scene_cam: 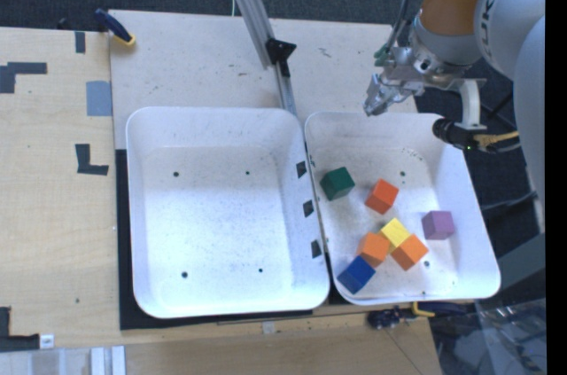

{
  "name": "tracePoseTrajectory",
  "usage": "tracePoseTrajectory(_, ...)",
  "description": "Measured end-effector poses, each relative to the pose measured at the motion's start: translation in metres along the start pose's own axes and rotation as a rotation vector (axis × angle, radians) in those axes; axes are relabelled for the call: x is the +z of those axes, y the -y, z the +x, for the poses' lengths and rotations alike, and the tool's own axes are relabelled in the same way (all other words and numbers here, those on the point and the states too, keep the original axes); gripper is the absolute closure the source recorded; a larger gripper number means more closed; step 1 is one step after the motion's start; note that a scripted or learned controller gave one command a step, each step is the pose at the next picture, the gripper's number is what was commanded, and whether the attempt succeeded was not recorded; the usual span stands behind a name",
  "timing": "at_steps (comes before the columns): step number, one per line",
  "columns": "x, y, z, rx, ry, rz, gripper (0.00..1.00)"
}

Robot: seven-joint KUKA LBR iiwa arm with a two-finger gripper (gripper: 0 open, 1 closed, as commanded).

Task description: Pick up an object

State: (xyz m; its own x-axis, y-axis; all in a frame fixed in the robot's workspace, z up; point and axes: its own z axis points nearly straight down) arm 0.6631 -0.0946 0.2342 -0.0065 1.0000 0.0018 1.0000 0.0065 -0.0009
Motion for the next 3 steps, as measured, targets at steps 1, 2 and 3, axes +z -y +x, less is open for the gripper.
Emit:
tracePoseTrajectory(1, 0.011, 0.012, 0.056, 0.0, 0.0, 0.002, 1.0)
tracePoseTrajectory(2, 0.02, 0.026, 0.109, 0.0, 0.0, 0.003, 1.0)
tracePoseTrajectory(3, 0.024, 0.044, 0.164, 0.0, 0.0, 0.003, 1.0)
